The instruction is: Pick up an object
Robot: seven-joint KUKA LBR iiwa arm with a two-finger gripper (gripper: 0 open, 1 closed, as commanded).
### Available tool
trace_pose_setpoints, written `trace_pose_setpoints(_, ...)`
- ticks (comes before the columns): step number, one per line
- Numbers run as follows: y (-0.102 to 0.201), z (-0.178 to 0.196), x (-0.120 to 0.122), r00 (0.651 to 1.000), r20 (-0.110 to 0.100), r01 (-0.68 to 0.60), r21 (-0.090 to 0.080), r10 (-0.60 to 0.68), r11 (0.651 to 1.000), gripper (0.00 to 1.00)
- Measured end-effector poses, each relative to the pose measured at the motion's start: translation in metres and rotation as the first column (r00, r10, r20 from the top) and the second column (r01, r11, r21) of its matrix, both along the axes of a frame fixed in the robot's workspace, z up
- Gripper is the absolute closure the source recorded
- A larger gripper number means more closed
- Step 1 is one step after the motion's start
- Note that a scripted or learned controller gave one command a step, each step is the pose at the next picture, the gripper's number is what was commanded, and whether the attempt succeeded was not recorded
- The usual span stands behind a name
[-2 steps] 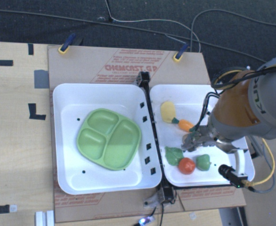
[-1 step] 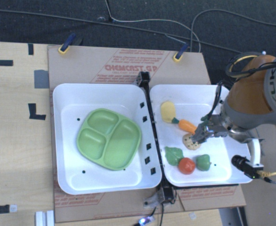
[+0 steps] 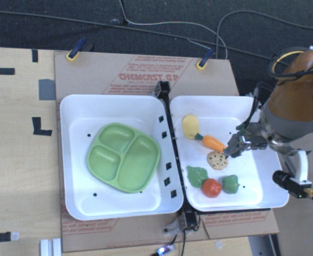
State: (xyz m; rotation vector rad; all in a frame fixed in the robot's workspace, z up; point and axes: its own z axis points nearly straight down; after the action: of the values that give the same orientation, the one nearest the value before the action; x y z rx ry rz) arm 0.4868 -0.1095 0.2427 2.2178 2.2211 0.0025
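The right white bin [image 3: 255, 193] holds small glossy toy foods — a yellow lemon [image 3: 190, 126] at twelve o'clock, an orange carrot [image 3: 212, 142], a speckled round cookie [image 3: 217, 160] at centre, then green broccoli [image 3: 197, 175], a red tomato [image 3: 211, 188] and a green pepper [image 3: 230, 183] toward six. The pincer [image 3: 233, 150] sits low just at the cookie's two o'clock edge — whether clenched or released I cannot tell. In the left bin [image 3: 73, 196] lies a smooth green three-compartment plate [image 3: 124, 157].

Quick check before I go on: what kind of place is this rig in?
Most likely a robotics lab bench set up for grasping trials, not a kitchen. Two white bins sit clamped on cardboard, the food is toys such as a carrot and a tomato, and loose cables cross the dark floor.
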Motion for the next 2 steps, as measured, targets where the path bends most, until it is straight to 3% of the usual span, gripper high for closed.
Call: trace_pose_setpoints(2,0.096,-0.023,0.058,1.000,-0.004,-0.006,0.002,0.006,1.000,1.00)
